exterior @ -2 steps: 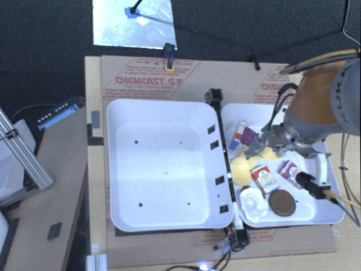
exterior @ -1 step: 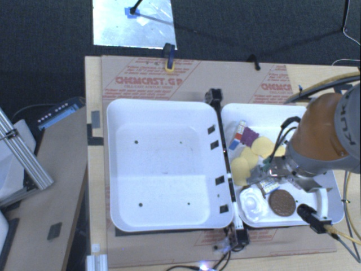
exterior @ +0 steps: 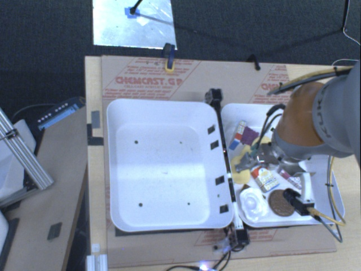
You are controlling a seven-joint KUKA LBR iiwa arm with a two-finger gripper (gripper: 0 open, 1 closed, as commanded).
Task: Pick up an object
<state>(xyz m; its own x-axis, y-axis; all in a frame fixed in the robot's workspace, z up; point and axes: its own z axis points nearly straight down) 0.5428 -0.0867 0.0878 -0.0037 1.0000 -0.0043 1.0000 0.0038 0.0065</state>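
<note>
Gripper [exterior: 246, 164] low at the right bin's [exterior: 243, 113] left edge — fingers' state impossible to tell — just above a yellow piece [exterior: 241, 176].

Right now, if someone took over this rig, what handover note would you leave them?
Pincer: low in the right bin, among the clutter near its left wall; whether it is open or shut cannot be told.
Things: the right bin holds a brown disc, a white cup, a yellow piece, a purple block and a small red-and-white bottle. The left bin lies beside it.
Done: arm is down over the pile.
Left: a confirmed grasp and lift; nothing is seen held.
</note>
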